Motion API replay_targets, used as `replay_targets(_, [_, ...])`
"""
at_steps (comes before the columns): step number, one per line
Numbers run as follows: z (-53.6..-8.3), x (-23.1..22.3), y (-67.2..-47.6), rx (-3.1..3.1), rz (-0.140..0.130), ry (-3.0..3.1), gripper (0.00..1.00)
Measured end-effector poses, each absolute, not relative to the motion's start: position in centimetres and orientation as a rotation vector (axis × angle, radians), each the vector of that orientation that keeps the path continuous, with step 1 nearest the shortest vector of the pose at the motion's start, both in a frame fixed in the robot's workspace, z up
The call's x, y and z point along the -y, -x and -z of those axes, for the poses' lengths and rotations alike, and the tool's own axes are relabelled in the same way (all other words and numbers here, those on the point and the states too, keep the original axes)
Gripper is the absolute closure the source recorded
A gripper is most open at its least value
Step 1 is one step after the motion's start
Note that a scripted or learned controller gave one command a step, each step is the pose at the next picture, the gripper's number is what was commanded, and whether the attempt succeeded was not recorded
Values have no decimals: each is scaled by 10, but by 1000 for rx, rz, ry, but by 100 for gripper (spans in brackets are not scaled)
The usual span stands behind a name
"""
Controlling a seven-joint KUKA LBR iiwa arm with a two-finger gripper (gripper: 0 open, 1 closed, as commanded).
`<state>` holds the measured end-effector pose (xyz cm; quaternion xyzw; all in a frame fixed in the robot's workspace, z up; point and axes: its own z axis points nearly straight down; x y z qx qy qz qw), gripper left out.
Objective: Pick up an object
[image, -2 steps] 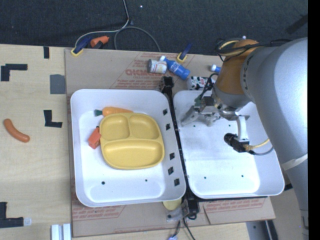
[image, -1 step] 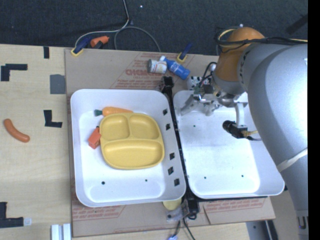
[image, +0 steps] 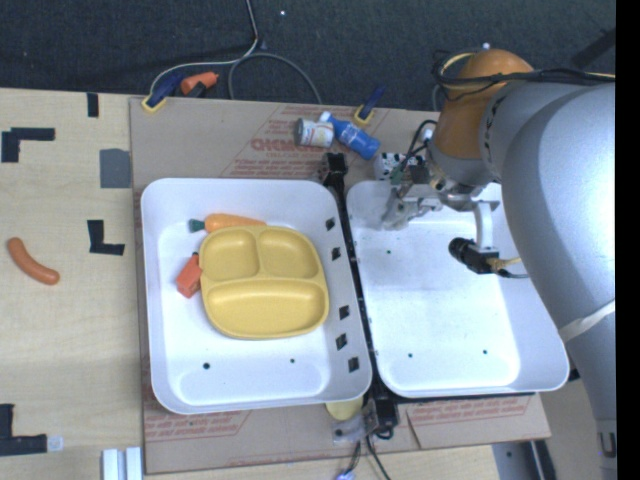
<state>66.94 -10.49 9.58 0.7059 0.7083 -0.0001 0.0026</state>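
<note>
Objects for picking sit together in the left bin (image: 250,368), three of them: one yellow divided plate (image: 265,278) lying flat near the middle; one carrot (image: 235,222) lying along the plate's far edge, touching it or nearly so; and one small orange piece (image: 189,276) tucked against the plate's left side. Crowded like this, the two small items probably leave little room on their plate side, so a grasp from their open sides looks easier; the plate itself is broad and shallow and would most likely have to be taken by its rim. The gripper (image: 400,203) hangs over the far left corner of the right bin (image: 450,318), close to the wall the two bins share and well apart from all three objects; nothing shows in it, and whether it is spread or pressed together cannot be told from this angle. The arm (image: 560,168) reaches in from the right across that bin, so a pick would seem to call for crossing the dividing wall first. Outside the bins there are one sausage-like toy (image: 30,260) on the bench at left and one blue-and-white bottle (image: 340,133) on its side beyond the bins.
</note>
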Motion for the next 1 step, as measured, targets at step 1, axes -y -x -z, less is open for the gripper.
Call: replay_targets(1, [-189, 45, -595, -2227, -3, -2218, 100])
